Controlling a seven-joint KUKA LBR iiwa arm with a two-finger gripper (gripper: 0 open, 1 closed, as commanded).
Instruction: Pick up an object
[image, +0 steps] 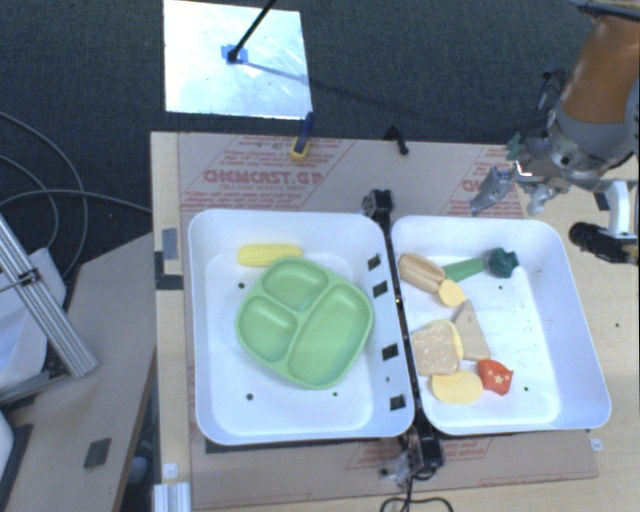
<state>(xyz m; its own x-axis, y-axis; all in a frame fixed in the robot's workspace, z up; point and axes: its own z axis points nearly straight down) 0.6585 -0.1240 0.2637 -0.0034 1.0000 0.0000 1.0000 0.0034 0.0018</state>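
In the camera view, take the right bin (575, 330) as your landmark. The gripper (511, 196) hangs just beyond its far rim, above the cardboard-covered surface (260, 175), with the grey wrist and orange band (600, 65) rising behind it toward the upper right. You can see its 2 fingers spread apart with nothing between them, so it is released.

Inside the right bin you have several toy foods. Near the far wall lies a green-handled piece (482, 265), and just left of it a tan bread roll (421, 271) with a small yellow piece (452, 293) touching its near end. Toward the middle sit a beige slice (436, 348) and a tan wedge (473, 335), touching each other. At the near side, a yellow round piece (456, 388) lies just beside a red strawberry-like piece (496, 376).

Left of the right bin, touching it along the black-clipped divider, is the left bin (215, 400). It holds a green divided plate (304, 322) with 3 compartments, and a yellow corn cob (269, 255) lies just behind that plate.
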